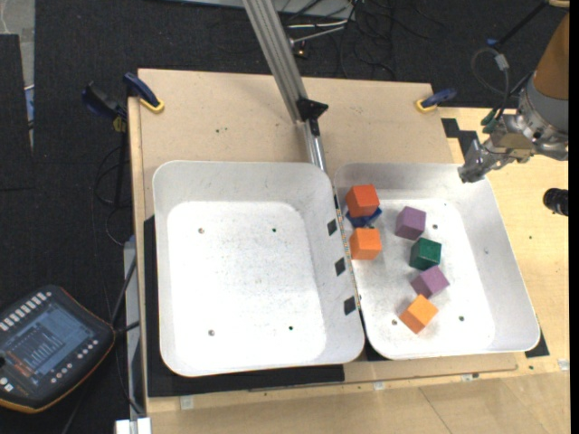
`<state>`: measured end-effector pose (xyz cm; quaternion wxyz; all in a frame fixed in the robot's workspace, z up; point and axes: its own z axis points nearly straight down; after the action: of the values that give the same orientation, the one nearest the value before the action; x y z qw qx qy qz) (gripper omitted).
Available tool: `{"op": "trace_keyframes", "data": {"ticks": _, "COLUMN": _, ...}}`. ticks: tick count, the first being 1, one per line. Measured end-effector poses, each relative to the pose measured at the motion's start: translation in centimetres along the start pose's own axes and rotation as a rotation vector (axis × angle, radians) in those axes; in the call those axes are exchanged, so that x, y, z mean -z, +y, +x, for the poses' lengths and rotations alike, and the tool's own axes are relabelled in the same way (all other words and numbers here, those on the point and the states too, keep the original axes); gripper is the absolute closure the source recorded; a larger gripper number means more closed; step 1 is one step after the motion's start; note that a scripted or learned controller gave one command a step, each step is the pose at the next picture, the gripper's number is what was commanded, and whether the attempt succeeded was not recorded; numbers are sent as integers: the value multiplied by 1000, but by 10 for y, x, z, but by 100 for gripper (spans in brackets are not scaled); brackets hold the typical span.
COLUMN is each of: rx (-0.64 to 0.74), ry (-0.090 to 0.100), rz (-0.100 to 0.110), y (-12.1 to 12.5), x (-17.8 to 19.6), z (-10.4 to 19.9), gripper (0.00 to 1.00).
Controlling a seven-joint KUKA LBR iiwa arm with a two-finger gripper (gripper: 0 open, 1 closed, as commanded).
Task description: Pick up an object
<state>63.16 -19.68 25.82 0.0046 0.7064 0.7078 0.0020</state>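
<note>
Orange, purple and green blocks lay in the right bin (507, 269), the green block (425, 254) central among them. My pincer (474, 172) hung above that bin's far right corner, carrying nothing; its spread I could not tell. No pick was yet made.

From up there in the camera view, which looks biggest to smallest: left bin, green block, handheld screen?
1. Left bin
2. Handheld screen, partly cut off by the edge
3. Green block
</note>
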Motion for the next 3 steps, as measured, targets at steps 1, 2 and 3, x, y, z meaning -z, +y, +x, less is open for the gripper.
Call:
{"op": "trace_keyframes", "data": {"ticks": 1, "rx": 0, "ry": 1, "rz": 3, "y": 2, "x": 33, "z": 0, "gripper": 100}}
{"op": "trace_keyframes", "data": {"ticks": 2, "rx": 6, "ry": 5, "rz": 7, "y": 13, "x": 32, "z": 54, "gripper": 100}}
{"op": "trace_keyframes", "data": {"ticks": 3, "rx": 5, "ry": 5, "rz": 10, "y": 9, "x": 30, "z": 100, "gripper": 100}}
